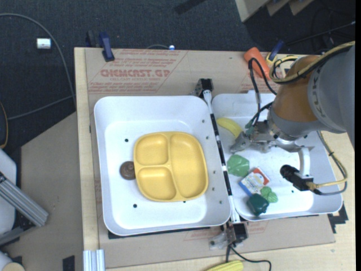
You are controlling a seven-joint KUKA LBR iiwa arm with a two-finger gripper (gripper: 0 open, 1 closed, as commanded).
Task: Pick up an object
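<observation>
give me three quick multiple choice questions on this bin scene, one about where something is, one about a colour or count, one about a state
1. Where does the yellow divided plate lie?
A. in the left bin
B. in the right bin
C. on the cardboard

2. How many compartments does the plate have?
A. two
B. three
C. five

3. How does the small brown object sit relative to the plate?
A. in a compartment
B. beside its left edge
C. on top of it

Answers:
1 A, the plate rests on the floor of the left bin.
2 B, two ridges split it into three wells.
3 B, it lies on the bin floor against the plate's left rim.
</observation>
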